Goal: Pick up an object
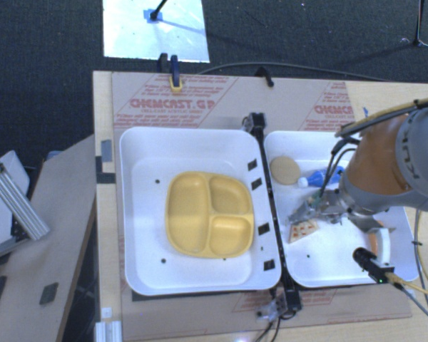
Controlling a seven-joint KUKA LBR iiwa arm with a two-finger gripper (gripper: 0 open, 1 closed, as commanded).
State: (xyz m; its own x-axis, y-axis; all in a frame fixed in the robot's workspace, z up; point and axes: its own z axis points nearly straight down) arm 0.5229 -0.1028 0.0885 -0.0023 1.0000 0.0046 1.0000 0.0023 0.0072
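Two white bins sit side by side on the counter (164,95). The left bin (139,191) holds a yellow tray (209,214) with three sections. The grey and orange arm (389,166) reaches into the right bin (321,266) from the right. Its end effector (315,206) is low in the middle of that bin, just above a tan cracker-like piece (302,229). A round tan disc (285,169) lies near the bin's back left corner, and a blue and white object (312,180) lies just beside it.
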